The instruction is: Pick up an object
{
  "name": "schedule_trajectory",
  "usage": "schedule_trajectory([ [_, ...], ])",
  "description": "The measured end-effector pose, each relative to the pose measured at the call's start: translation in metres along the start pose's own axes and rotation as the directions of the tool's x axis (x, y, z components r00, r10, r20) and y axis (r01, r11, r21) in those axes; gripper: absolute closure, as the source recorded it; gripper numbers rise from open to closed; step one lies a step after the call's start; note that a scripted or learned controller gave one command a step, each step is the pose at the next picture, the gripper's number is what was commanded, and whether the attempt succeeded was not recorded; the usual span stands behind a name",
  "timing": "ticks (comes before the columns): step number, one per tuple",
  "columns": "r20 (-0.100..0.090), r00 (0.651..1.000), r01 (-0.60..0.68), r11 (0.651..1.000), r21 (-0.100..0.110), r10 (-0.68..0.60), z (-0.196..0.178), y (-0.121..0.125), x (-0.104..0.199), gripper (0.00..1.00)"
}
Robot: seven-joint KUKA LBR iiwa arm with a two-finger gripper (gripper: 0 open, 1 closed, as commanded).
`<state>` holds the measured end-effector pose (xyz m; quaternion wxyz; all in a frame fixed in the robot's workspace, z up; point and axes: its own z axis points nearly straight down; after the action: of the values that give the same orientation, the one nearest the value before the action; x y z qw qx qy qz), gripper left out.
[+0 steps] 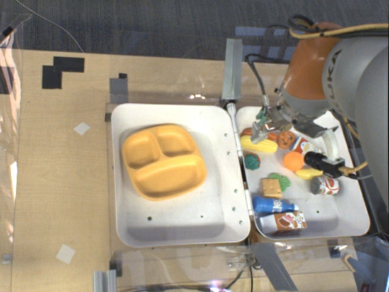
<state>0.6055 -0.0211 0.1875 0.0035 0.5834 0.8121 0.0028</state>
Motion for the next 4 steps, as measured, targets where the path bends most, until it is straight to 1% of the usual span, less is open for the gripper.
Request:
schedule_trajectory([
  [1,0.0,1.0,-0.002,1.0,0.003,0.002,0.002,-0.001,-0.001,0.0],
  [2,0.001,0.986,-0.166,0.986,-0.009,0.166,-0.133,-0.041,0.024,0.0],
  [3,-0.001,0.976,-0.217,0.976,0.015,0.217,-0.009,-0.07,0.039,0.0],
  [4,0.001,0.845,-0.535,0.845,0.009,0.535,0.003,-0.099,0.076,0.0],
])
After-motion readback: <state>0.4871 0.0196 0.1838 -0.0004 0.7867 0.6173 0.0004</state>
